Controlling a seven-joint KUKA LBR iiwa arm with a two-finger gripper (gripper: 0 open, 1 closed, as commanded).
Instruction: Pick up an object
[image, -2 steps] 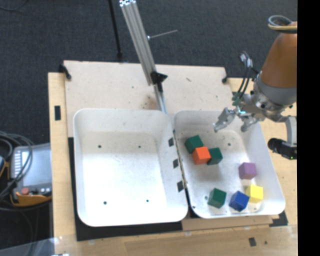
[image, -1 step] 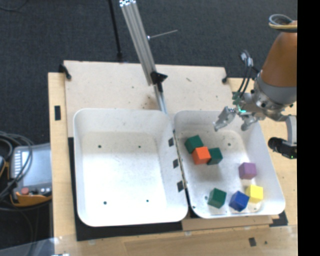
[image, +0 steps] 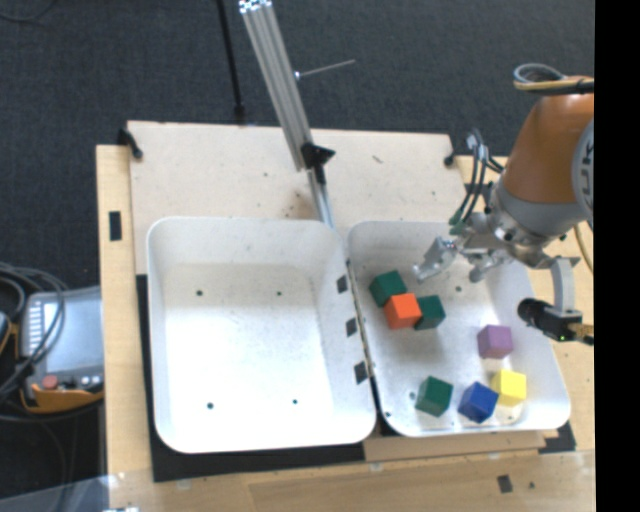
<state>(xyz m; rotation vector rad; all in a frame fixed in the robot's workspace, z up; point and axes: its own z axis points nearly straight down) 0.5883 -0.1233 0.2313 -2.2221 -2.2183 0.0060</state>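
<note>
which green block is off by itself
The green block at the right bin's near edge, beside the blue block. The other two green ones touch the orange block.

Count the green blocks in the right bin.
3. One green block sits upper left of the orange block, touching it; a second touches its right side; the third lies near the front rim, left of the blue block. None looks hidden.

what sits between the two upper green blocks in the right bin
An orange block, touching both green blocks, as the camera view shows.
</note>
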